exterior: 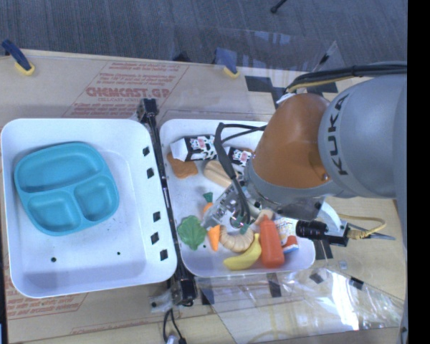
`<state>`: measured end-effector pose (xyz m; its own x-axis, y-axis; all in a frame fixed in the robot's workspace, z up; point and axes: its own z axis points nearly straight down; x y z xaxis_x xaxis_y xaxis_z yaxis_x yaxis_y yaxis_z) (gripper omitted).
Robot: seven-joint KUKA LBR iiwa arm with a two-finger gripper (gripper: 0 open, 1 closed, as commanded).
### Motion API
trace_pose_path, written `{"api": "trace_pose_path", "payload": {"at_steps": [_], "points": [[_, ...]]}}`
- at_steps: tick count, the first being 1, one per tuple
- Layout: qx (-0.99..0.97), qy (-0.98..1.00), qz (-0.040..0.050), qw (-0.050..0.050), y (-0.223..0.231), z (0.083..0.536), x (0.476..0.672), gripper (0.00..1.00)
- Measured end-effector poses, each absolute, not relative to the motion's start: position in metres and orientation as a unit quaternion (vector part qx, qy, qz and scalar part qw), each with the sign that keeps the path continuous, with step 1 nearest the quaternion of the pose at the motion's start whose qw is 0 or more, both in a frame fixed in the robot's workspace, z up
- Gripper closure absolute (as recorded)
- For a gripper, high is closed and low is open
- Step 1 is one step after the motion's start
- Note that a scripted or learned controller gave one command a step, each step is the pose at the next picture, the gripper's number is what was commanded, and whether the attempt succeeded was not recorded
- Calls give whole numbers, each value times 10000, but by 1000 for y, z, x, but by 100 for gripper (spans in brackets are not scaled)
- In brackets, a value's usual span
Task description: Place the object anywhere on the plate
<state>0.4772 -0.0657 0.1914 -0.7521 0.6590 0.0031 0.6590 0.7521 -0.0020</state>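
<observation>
Camera view: the gripper (pixel 233 208) hangs low in the right bin (pixel 301 264) among toy food (pixel 254 246), its grip state hard to tell; the blue plate (pixel 64 186) sits in the left bin (pixel 29 278)

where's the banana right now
In the camera view the banana lies in the right bin, near its front edge, just left of the red bottle and below the gripper.

Grey ribbed carpet (pixel 129 13) beyond the tabletop (pixel 201 84), brown printed cardboard (pixel 122 88) across it, blue-and-yellow clamps (pixel 18 57) at its far edge, clear plastic sheet (pixel 337 292) nearer
</observation>
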Motion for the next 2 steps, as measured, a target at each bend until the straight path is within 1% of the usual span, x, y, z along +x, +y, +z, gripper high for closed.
{"api": "trace_pose_path", "payload": {"at_steps": [1, 2], "points": [[-3738, -9275, -15, -26, -27, 247, 511, 100], [-3743, -9273, 0, -8, -28, 246, 510, 0]]}}
